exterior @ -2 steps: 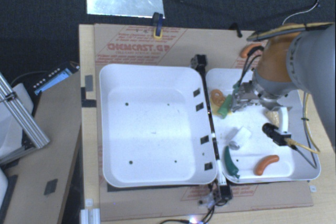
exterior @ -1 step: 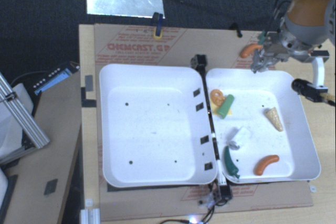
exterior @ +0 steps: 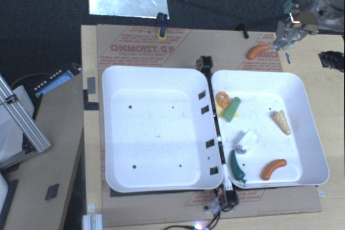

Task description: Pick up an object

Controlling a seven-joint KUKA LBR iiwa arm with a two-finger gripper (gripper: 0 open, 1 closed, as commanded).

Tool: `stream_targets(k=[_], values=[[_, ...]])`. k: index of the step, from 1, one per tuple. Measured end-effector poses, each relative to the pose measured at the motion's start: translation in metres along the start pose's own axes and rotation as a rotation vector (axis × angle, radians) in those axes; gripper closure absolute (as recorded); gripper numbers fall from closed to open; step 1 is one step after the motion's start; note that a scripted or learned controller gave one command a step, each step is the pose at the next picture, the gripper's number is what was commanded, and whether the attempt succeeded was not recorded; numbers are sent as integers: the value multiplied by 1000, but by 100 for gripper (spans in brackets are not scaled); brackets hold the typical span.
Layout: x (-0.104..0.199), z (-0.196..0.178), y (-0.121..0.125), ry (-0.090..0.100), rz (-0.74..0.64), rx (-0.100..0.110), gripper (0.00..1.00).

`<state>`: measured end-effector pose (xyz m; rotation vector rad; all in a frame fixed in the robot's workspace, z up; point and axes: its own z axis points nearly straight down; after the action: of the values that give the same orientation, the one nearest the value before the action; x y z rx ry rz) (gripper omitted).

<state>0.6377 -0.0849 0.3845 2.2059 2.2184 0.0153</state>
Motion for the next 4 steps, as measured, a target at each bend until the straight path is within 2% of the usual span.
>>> stream_targets(k=[1,2,3,4], values=[[39,-32,-91,4,-2,10,100],[-35,-94,-122,-2,11,6,100],[-126,-63,-130,-1,12,16,100],[-83,-159,-139,-1,-2,2,100]])
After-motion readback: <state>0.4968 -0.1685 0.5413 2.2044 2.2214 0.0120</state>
